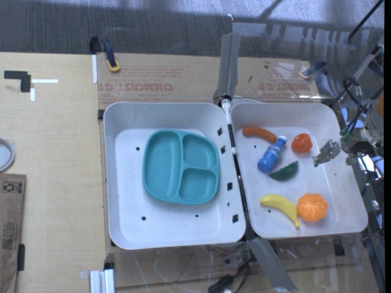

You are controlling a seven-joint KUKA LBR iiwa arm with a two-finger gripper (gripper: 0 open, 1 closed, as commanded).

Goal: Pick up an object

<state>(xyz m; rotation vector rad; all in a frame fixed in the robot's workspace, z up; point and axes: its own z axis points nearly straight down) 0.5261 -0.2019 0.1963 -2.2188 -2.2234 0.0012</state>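
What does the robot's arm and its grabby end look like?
At the view's right edge, the arm is a cluster of grey and silvery metal parts, with thin dark cables looping above it. Its small grey metal gripper pokes out over the right white bin.

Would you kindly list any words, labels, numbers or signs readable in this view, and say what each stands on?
Red lettering on the cardboard sheet behind the bins: seen upside down and too blurred to read.
Recycling-type symbol on the brown paper bag at the left edge: the print beneath it is too small to read.
Blue bottle: no readable label.
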